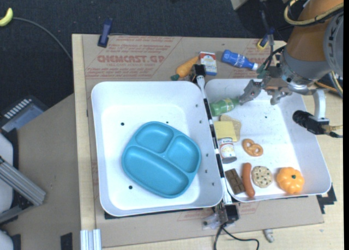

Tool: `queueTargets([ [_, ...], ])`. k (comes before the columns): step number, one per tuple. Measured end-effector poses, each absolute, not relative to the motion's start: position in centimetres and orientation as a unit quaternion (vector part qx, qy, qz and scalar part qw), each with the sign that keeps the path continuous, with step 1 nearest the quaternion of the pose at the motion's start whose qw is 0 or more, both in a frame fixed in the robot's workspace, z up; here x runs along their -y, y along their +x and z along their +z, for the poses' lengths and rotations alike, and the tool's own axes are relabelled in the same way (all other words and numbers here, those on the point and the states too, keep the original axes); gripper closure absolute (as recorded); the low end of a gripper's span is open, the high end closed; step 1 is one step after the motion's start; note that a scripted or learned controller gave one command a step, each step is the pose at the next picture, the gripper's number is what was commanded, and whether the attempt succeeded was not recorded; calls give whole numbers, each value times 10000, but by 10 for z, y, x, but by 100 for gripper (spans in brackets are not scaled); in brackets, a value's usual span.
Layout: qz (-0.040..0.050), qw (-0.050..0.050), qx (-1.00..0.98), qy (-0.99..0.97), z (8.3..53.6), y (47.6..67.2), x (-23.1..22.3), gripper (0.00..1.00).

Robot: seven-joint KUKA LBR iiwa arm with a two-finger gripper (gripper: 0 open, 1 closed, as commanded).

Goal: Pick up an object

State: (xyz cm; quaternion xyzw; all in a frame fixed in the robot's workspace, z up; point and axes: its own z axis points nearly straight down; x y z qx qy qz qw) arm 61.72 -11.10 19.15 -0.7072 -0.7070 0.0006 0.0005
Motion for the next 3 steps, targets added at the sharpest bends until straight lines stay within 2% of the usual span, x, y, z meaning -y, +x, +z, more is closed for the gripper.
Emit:
queueTargets([
  [1, 7, 11, 7067, -7075, 91, 538, 126, 0],
  [2, 5, 7, 7065, -7077, 84, 478, 156, 0],
  [3, -2, -11, 7071, -7071, 85, 520, 106, 0],
])
